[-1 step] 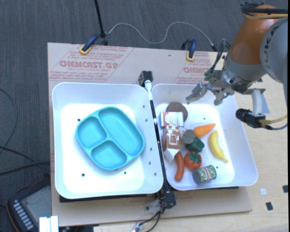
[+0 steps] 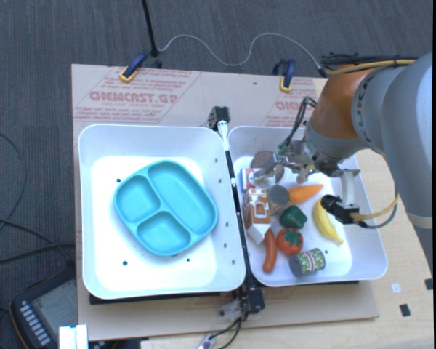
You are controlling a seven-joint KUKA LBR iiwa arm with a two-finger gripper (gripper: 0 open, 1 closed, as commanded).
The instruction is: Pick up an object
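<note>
The end effector (image 2: 282, 167) hides part of the right bin's (image 2: 370, 257) cluttered objects.

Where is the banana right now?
The banana lies in the right bin, toward its right side, just below the carrot and right of the tomato.

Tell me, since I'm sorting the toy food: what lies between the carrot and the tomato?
In the camera view, a green pepper lies between the carrot above it and the tomato below it, in the right bin.
</note>
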